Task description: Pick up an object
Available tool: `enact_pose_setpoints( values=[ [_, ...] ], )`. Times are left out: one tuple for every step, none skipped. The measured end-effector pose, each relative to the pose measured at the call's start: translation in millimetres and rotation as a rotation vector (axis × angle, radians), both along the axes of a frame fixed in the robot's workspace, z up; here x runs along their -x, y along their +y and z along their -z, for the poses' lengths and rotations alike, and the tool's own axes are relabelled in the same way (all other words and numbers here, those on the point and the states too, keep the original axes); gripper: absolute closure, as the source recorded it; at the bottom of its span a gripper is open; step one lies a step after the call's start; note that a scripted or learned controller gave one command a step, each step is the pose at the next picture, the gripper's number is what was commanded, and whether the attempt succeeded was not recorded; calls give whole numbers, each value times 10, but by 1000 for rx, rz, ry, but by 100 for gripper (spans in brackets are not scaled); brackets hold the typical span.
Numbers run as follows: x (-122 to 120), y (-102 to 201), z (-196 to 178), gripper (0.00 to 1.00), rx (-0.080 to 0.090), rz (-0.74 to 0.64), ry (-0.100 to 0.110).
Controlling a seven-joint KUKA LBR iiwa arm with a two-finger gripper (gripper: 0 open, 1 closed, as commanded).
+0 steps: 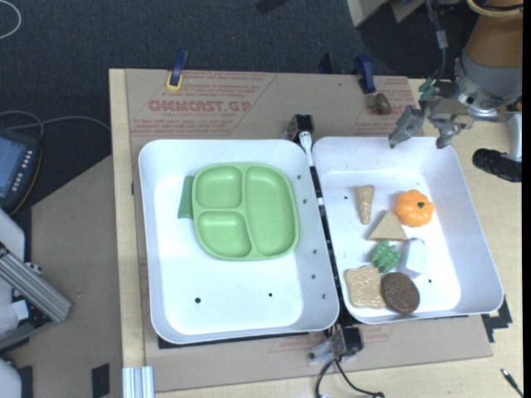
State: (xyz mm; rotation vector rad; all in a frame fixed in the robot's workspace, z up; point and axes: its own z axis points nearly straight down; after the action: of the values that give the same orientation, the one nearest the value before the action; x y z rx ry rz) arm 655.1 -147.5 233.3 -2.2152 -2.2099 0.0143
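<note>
1. The pincer point(423, 129) is seen at the far edge of the right bin point(465, 214), above its rim, and its two fingers point(400, 134) are spread apart — nothing is held between them.
2. No object is lifted yet. All the things that can be picked lie on the floor of the right bin, in its near half: an orange pumpkin point(413, 208), a pale wedge point(387, 227) just beside it, a small tan cone-shaped piece point(364, 203), a green leafy piece point(386, 256), a white piece point(414, 254), a flat cracker-like slab point(362, 287) and a dark brown disc point(400, 292).
3. The left bin point(166, 264) carries a green divided plate point(246, 211), and its compartments are bare.
4. It is judged that the task is at its very start — the pincer is well apart from every object and is not lowered over any of them.
5. What is left, as far as can be told: one object must be chosen, the pincer must be brought over it and lowered, the fingers must be pressed on it, and it must be raised from the bin.
</note>
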Motion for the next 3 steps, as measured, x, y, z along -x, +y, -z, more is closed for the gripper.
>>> enact_pose_setpoints(
  values=[
    [-22,3,-95,0,2,-2,-14],
    [-82,42,344,0,2,-5,-12],
    [-43,-9,961,0,1,-2,-8]
  ],
)
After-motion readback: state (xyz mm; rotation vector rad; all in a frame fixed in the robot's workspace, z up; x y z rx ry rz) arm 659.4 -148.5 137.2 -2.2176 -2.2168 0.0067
